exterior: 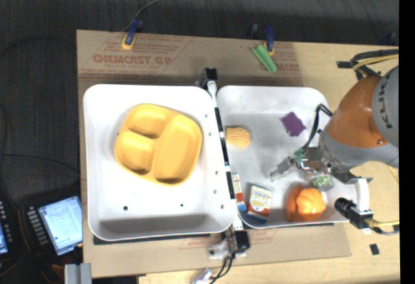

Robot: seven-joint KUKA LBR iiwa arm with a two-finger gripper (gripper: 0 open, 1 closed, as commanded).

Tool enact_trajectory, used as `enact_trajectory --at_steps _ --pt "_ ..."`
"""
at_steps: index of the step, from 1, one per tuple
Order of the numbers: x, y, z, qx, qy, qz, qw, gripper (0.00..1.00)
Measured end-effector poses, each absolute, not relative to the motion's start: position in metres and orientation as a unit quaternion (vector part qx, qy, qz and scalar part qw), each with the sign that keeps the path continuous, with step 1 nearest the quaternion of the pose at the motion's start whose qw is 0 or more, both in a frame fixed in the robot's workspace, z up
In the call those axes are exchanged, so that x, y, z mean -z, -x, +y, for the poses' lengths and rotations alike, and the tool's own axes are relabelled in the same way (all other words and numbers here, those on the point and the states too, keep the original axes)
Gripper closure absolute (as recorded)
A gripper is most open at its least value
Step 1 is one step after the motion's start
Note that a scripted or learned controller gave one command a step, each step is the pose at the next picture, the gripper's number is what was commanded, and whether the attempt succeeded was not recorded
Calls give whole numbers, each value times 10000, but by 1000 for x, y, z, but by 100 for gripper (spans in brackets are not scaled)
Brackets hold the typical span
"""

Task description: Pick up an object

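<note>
Arm (363,124) comes in from right side of frame, grey with orange band. Gripper (285,169) low in right bin (259,98), fingers spread apart, nothing between them. Orange pumpkin toy (306,203) just below gripper, near bin's bottom edge. Small carton (260,200) left of pumpkin. Yellow corn (237,137) near bin's left wall. Purple piece (293,123) above gripper. Left bin (104,211) holds big yellow lumpy thing (158,142).
</note>
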State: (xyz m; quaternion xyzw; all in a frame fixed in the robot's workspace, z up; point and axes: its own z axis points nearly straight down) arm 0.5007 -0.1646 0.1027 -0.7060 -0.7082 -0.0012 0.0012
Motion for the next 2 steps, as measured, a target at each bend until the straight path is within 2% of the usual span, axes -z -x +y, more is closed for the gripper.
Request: enact_trajectory --at_steps 1,2 --pt "-90 -488 -123 18 7083 -7059 -93 0" --pt "-100 -489 -122 28 7079 -7062 -90 100"
